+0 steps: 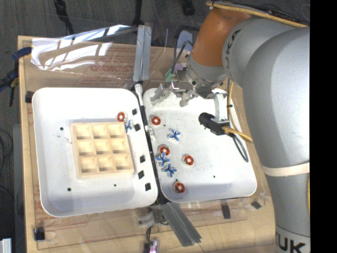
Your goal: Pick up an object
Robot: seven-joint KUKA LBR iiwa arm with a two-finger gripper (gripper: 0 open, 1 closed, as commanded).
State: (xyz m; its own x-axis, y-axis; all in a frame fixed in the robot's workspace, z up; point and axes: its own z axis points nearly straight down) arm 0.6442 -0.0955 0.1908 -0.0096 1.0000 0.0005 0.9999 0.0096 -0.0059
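Several small red rings lie in the right bin (237, 178), among them one (155, 120) near its upper left, one (188, 161) in the middle and one (179, 187) at the front. Blue jack-shaped pieces (174, 135) (168, 170) lie between them. Another red ring (121, 117) rests in the left bin (52, 194) beside a blue piece (130, 125). My gripper (172, 96) hangs over the back left corner of the right bin, fingers spread open, with nothing between them. The nearest ring is a short way in front of it.
A wooden nine-cell grid tray (101, 147) sits in the middle of the left bin. A black part with a yellow cable (213, 123) hangs over the right bin's back right. The big grey arm (274, 88) covers the right side. Clear plastic sheet (73, 49) lies behind the left bin.
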